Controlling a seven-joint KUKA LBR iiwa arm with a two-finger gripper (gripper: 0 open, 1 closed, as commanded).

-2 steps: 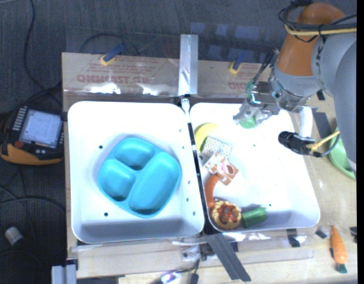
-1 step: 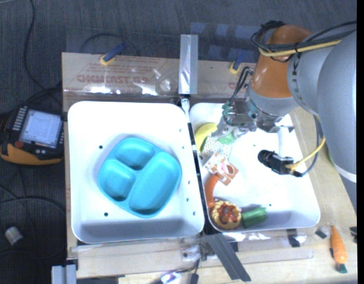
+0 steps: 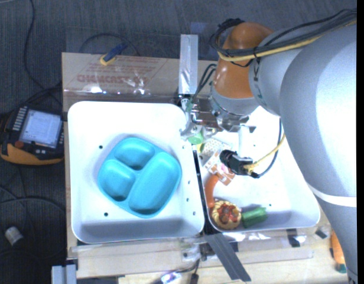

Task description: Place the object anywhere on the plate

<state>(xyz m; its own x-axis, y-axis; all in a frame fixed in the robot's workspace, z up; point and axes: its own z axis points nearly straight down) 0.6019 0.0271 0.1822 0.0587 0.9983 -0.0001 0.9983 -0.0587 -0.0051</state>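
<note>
A blue three-compartment plate (image 3: 139, 174) lies in the middle of the left bin (image 3: 87, 223). My gripper (image 3: 195, 125) hangs over the divide between the bins, at the far left corner of the right bin (image 3: 300, 209). A small green object (image 3: 195, 138) shows just below the gripper, and I cannot make out whether it is held. The gripper sits above and to the right of the plate, off its rim.
In the right bin lie a white and red patterned piece (image 3: 214, 158), an orange curved piece (image 3: 210, 186), a round pizza-like toy (image 3: 224, 213) and a green cylinder (image 3: 254, 215). The arm's grey body covers the bin's right side. A handheld device (image 3: 34, 132) rests on the floor at left.
</note>
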